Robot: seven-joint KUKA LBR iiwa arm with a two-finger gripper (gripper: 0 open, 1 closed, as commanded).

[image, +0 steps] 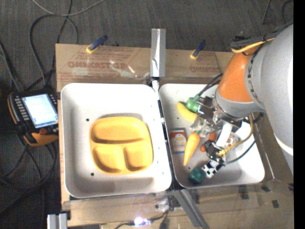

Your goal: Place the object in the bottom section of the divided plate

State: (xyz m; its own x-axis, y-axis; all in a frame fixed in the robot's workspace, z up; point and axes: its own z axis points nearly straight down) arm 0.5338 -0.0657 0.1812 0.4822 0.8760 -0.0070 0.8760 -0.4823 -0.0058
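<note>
A yellow divided plate [96, 144] lies in the left white bin [76, 109], with one wide section at the far side and two smaller ones at the near side. All its sections are bare. My gripper [204, 124] hangs low in the right bin [248, 175], over the thick end of an orange carrot [190, 149]. The carrot lies on the bin floor, pointing toward the near edge. Under the grey wrist and orange band, the gripper's tip is hard to make out.
Around the carrot in the right bin lie a yellow banana [182, 111], a green piece [192, 103], a small red-and-white can [177, 141], a dark green object [197, 175], a black-and-white toy [211, 167] and a white packet [229, 140]. A tablet [39, 109] sits left of the bench.
</note>
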